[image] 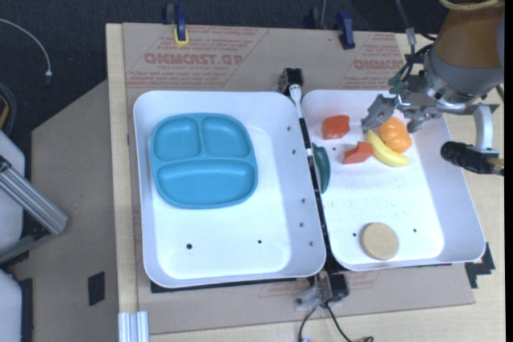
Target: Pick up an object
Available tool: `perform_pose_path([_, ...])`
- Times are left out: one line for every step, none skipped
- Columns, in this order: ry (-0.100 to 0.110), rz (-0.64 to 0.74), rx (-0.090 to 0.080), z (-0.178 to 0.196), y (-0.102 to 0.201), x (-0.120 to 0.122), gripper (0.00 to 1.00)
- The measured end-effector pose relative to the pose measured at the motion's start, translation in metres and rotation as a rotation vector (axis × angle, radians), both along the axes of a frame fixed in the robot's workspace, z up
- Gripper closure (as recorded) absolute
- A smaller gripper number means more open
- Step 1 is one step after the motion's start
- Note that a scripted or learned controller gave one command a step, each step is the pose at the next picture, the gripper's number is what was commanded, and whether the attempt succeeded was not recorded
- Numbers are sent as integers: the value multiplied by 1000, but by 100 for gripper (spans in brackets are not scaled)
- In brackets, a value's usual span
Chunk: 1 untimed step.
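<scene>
My gripper hangs over the far part of the right bin, and it is open. One finger stands left of an orange fruit-like object, the other to its right. The orange object rests in the bin between them, and I cannot tell whether the fingers touch it. A yellow banana lies against its near side. A red wedge and an orange-red block lie just to the left.
A tan round disc sits near the right bin's front edge. A dark green piece leans on the wall between the bins. The left bin holds a blue divided plate.
</scene>
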<state>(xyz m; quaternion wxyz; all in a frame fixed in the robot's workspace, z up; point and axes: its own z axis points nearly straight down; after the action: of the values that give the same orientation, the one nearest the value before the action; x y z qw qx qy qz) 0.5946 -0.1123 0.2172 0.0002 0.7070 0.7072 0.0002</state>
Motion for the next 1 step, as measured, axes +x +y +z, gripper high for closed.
perform_pose_path([7,0,2,-61,6,-3,0])
